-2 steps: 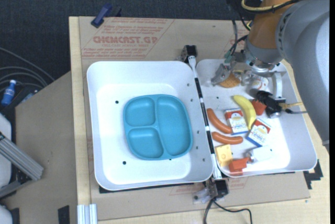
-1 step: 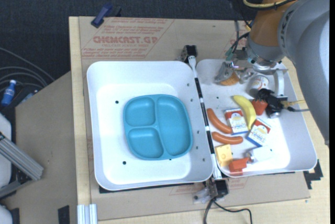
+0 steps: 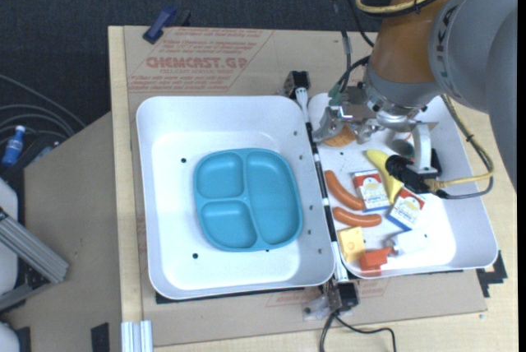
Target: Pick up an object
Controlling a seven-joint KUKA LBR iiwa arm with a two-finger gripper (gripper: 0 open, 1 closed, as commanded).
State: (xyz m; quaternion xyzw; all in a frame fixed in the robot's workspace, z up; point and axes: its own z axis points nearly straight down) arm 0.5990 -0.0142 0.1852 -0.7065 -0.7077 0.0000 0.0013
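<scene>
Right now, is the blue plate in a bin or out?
In. The blue plate lies flat in the left bin, white walls all around it.

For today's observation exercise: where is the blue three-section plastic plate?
The blue three-section plastic plate lies in the middle of the left white bin, across the divider from the two orange sausages in the right bin.

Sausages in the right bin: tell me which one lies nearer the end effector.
The upper sausage, slanting beside the bin divider. It lies closer to the end effector than the lower sausage, which lies nearly level, just above the yellow block.
</scene>
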